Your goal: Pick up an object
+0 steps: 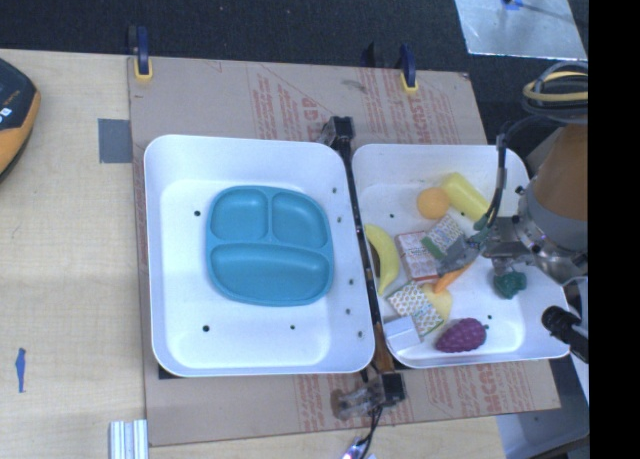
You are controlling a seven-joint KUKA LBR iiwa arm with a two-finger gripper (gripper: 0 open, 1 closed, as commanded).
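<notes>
From where I stand the tool (478, 244) hangs low in the right bin (400, 165), but I cannot tell how it is set. Its pickings — a glossy banana (383, 257), smooth orange ball (433, 203), knobbly purple grape bunch (461, 335) and flat printed packets (417, 251) — lie crowded, so it may well nudge neighbours and slip off something rounded.

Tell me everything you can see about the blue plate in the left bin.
The blue plate is a rounded-rectangle tray of what looks like matte light-blue plastic, split by raised ridges into three compartments: two smaller ones at the far side, one long one nearer the camera. It lies flat and upright on the floor of the left bin, roughly central, touching nothing else.
</notes>
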